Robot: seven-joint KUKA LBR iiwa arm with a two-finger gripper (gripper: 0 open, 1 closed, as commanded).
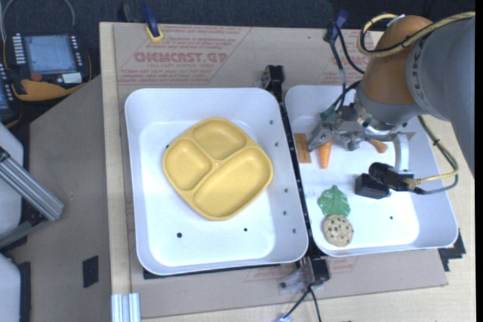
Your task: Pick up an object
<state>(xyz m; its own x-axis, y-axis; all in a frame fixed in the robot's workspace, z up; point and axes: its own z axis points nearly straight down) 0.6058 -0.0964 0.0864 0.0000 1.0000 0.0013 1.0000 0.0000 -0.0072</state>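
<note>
A round cookie with dark spots lies closest, in the right bin, near the front edge of the tabletop. It sits by the bin's front wall, on the bin's left side. A green leaf lies just behind the cookie, and the two almost touch.

Farther back in the same bin, toward the middle of the tabletop, there is a small orange carrot. Its thin end points to the front edge. A flat orange-brown block lies just left of the carrot, against the bin's left wall.

The hand is right over the top of the carrot, low in the bin. It hides the carrot's top end. I cannot tell if the hand is wide or narrow, and I cannot tell if it holds the carrot. The grey arm with its orange band comes in over the right edge of the tabletop.

The left bin takes up the middle and left of the tabletop. A yellow plate with three parts lies flat in the middle of it, well apart from the walls. The two bins stand side by side, very close. A blue clip sits on the far edge of the tabletop, near the far left corner.
</note>
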